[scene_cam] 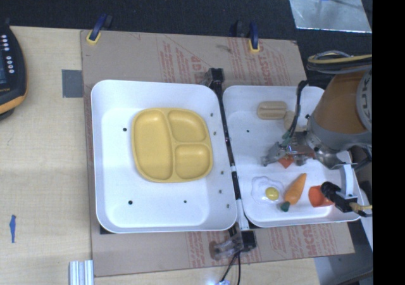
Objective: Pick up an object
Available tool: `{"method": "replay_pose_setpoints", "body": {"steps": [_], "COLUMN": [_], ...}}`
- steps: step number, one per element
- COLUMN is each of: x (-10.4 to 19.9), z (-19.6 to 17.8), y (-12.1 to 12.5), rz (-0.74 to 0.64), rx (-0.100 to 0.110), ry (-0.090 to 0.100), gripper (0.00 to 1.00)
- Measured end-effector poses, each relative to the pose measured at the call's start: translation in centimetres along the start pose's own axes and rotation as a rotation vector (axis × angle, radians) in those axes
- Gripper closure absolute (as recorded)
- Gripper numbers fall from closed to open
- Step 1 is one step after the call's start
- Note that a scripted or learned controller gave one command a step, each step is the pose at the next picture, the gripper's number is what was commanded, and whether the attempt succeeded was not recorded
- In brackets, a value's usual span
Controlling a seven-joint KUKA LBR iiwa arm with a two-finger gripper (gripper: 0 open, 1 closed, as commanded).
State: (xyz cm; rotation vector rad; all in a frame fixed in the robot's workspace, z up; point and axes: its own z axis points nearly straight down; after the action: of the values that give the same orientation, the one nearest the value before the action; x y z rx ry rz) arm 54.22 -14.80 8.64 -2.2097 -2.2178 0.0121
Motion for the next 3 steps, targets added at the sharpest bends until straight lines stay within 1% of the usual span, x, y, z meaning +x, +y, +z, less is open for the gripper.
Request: {"method": "replay_pose_setpoints", "body": {"steps": [1, 2, 3], "x": [0.3, 2.8, 2.5], "z": [-0.8, -0.4, -1.5], "y": [9.3, -2.3, -1.8], "rz": [-0.004, 0.001, 0.000], "rx": [-0.019, 0.002, -0.008], "ry": [-0.004, 0.002, -0.003], "gripper": [0.00, 0.00, 1.00]}}
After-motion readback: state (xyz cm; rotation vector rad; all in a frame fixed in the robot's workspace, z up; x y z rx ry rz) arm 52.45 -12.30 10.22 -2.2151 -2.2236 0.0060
